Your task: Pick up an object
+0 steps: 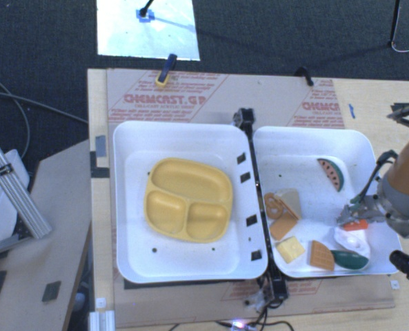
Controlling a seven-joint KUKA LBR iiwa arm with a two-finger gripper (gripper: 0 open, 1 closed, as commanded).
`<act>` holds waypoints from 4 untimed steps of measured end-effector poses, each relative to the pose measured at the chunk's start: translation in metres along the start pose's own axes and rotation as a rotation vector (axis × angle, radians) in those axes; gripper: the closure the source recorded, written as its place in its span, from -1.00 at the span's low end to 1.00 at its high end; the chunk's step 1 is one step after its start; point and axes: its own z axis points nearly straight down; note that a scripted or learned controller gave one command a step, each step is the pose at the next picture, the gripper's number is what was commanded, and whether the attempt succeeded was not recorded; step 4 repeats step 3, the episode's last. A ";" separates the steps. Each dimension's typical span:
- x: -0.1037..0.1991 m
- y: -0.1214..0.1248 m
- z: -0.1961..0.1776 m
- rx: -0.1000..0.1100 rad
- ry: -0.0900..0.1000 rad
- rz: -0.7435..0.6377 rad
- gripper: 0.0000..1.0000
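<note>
A yellow three-compartment plastic tray is seen lying in the left white bin. In the right white bin, a brown pretzel, a pale yellow cracker square, an orange waffle piece and a watermelon slice are scattered — the gripper is lowered over a white-and-red object beside a dark green piece. Whether the fingers are wide or closed cannot be told.

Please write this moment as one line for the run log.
arm: over right bin | gripper: low, beside white and orange item | grasp: not confirmed | left bin: yellow divided tray
</note>
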 end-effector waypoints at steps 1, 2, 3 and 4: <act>0.054 0.084 0.002 0.006 0.003 -0.010 1.00; 0.005 0.028 -0.049 0.021 0.005 0.004 1.00; 0.069 0.046 -0.144 0.012 0.008 -0.011 1.00; 0.069 0.046 -0.144 0.012 0.008 -0.011 1.00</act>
